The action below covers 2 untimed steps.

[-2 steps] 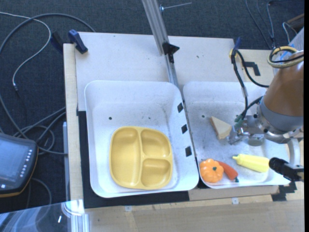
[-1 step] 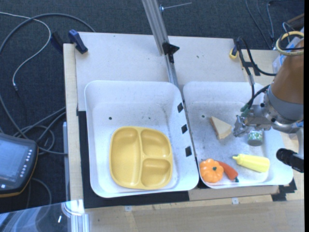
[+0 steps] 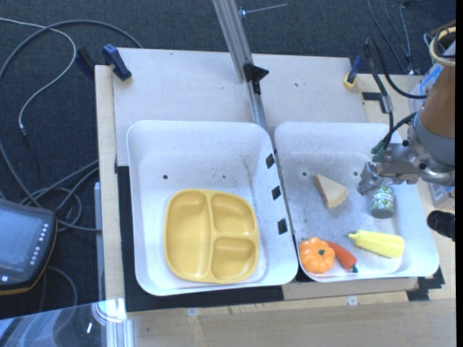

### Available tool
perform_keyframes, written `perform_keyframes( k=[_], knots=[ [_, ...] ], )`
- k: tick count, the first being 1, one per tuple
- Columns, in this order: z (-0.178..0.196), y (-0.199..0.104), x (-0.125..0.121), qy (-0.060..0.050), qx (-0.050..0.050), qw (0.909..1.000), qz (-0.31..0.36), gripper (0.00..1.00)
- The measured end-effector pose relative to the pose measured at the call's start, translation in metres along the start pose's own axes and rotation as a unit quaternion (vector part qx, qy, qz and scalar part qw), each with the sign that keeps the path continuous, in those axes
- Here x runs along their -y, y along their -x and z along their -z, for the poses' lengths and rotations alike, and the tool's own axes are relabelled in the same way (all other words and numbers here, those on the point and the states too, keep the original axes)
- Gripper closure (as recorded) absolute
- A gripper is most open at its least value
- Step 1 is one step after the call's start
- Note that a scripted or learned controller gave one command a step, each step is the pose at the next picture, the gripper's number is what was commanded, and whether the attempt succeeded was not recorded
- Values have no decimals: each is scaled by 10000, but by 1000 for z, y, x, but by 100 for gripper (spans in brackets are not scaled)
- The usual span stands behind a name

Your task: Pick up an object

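Gripper poised over the right bin, no object in its grasp

From the left: yellow tray (image 3: pixel 212 235) in the left bin (image 3: pixel 145 150); then in the right bin (image 3: pixel 304 139) a cheese wedge (image 3: pixel 331 191), at nine o'clock of the gripper (image 3: pixel 370 181) and nearest it (whether its fingers are spread or pressed together, I cannot tell); a greenish jar (image 3: pixel 383 202) lies just at five o'clock.

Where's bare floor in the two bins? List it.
Left bin: a bare strip behind the yellow tray. Right bin: bare at the back, behind the wedge. Its front is crowded: pumpkin, carrot, yellow bottle, with the gripper over a jar.
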<state>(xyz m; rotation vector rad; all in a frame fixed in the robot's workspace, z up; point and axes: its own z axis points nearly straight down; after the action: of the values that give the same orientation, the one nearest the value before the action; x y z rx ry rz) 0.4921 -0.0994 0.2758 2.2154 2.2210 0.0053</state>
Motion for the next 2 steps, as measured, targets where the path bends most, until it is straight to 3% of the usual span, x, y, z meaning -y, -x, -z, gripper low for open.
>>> perform_keyframes(
  k=[2],
  knots=[
    [-14,-78,-59,-13,-12,10000,18,100]
  ],
)
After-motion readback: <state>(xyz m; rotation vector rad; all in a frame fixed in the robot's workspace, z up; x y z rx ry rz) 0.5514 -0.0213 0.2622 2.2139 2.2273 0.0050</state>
